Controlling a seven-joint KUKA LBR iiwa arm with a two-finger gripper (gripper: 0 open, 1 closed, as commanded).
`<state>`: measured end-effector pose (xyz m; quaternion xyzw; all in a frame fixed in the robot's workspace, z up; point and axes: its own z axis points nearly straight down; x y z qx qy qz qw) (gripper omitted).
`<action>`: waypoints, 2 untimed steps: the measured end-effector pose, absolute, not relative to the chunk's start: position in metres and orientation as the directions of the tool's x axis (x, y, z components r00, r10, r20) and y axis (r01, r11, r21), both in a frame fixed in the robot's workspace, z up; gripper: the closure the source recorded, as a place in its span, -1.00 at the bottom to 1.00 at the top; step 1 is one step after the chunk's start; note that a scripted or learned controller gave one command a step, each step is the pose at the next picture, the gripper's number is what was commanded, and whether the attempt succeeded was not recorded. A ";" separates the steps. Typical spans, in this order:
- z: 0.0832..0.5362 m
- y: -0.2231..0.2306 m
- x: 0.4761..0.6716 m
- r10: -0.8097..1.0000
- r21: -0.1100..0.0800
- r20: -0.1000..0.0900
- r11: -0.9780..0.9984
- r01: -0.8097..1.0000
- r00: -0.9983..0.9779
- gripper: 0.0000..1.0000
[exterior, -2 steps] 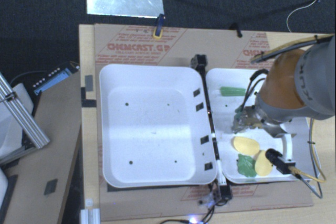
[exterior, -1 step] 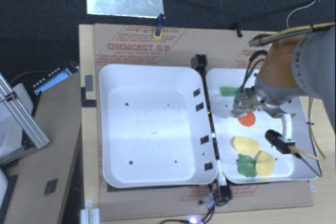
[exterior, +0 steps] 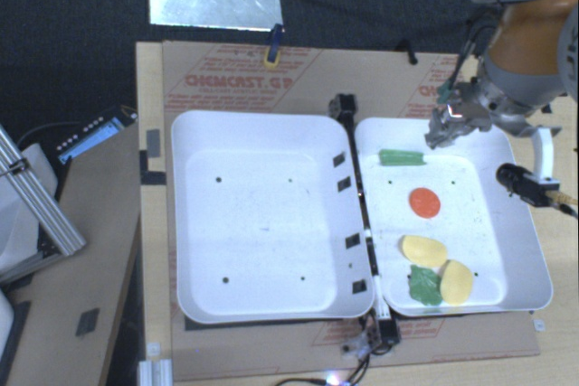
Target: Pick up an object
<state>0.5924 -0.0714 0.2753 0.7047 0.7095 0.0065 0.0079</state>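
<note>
While the gripper (exterior: 441, 133) hovers, the green stick (exterior: 401, 158) lies just beside (lower-left) — apart.

We see two bins side by side on the desk (exterior: 154, 221): the left bin (exterior: 262, 212) at frame centre, the right bin (exterior: 507, 221) at centre right. In the right bin, a bar (exterior: 401, 158) lies toward the top, a disc (exterior: 425, 202) below it, two oval pieces (exterior: 423, 249) (exterior: 457, 281) and a leafy piece (exterior: 423, 285) at the bottom. The tool (exterior: 443, 133) hangs above that bin's upper edge.
</note>
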 end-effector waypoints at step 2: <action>0.447 0.081 0.670 1.000 0.011 0.002 0.010 1.000 -0.010 1.00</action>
